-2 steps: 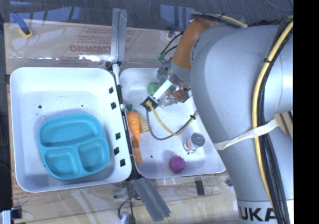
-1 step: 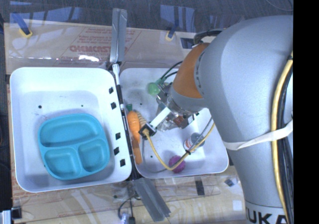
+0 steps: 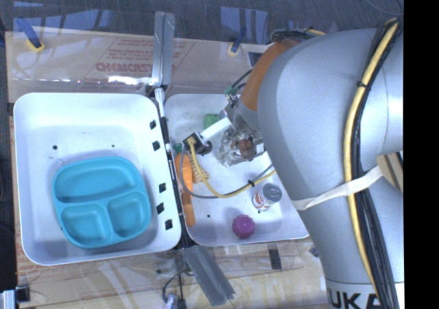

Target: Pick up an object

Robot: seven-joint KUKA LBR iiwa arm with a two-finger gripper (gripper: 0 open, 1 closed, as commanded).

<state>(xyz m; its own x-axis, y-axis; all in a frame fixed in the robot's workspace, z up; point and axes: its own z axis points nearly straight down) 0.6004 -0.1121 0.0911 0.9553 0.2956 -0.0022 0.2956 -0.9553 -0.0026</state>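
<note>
Looming grey arm (image 3: 329,136) of mine bends over right bin (image 3: 206,229) | gripper (image 3: 236,144) low, fingers' state unreadable | purple ball (image 3: 243,226) near front wall | orange object (image 3: 185,174) half-hidden

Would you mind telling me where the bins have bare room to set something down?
Left bin: bare floor above and left of the blue divided tray. Right bin is crowded: arm, gripper, orange item, small can, purple ball.

Glossy plastic blue tray (image 3: 101,201), smooth white bins (image 3: 41,119)
</note>
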